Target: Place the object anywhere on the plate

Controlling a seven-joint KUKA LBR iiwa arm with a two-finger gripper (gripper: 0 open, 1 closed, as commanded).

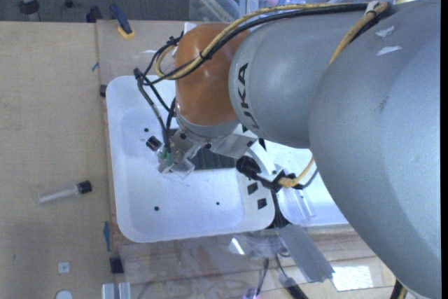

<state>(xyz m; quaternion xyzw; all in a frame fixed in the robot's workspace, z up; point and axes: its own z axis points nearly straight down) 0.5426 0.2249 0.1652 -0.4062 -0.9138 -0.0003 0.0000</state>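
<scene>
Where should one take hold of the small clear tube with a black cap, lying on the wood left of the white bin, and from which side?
Probably best to grip the clear tube at mid-body, coming straight down from above and squeezing across its narrow width. It lies flat on the wood, nearly left to right. The black cap is short and likely offers less hold.
</scene>
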